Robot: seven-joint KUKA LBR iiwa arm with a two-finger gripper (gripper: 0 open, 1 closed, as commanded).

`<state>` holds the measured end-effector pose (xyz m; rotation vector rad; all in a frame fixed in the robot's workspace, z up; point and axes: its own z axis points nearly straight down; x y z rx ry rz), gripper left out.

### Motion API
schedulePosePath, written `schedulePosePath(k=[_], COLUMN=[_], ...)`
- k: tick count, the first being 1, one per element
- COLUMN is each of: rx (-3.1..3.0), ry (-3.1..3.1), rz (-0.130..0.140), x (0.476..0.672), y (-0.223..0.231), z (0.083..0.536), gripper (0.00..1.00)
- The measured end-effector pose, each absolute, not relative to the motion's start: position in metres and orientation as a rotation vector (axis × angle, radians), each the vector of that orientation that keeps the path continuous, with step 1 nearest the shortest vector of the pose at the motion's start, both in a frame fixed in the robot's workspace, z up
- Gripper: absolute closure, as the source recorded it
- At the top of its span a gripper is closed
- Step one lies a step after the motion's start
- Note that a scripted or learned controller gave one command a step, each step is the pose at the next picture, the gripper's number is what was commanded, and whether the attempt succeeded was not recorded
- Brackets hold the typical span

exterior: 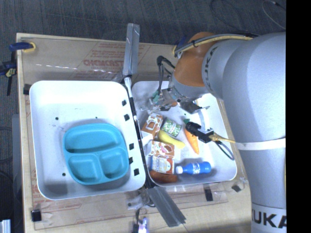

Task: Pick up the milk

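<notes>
**Asker:** Milk first: where was it in the overhead camera view?

**Arm:** Milk, as best I could judge, was the small brown-and-white printed cardboard carton (162, 157) in the right-hand shallow white plastic bin (228, 166), near its front wall. It lay flat, just beside the clear plastic bottle with a blue label (193, 168) and touching the yellow banana (171, 140). A similar smaller brown carton (152, 124) sat further back, so I could not be sure which held milk.

**Asker:** Which way did it point?

**Arm:** Its long axis ran roughly front to back along the bin's divider. I couldn't tell which end was the top.

**Asker:** How would it handle?

**Arm:** Light, I'd guess, with stiff edges but faces that dent; the coating looked a bit slick. I'd pinch across the short width, mid-body.

**Asker:** And your pincer?

**Arm:** My grey two-finger pincer (164, 99) hung over the bin's back corner, well apart from the carton. Whether it was spread or pressed together, I cannot tell.
</notes>
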<state>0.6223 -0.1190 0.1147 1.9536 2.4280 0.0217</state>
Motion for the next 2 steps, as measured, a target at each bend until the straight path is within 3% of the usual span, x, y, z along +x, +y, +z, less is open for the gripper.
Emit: schedulePosePath(k=[1,2], rx=[1.409,1.407], ry=[2.812,2.819], rz=[-0.004,-0.010], x=[0.5565,0.5574], y=[-0.0248,-0.0249], z=[0.2000,0.2066], gripper=[1.00,1.00])
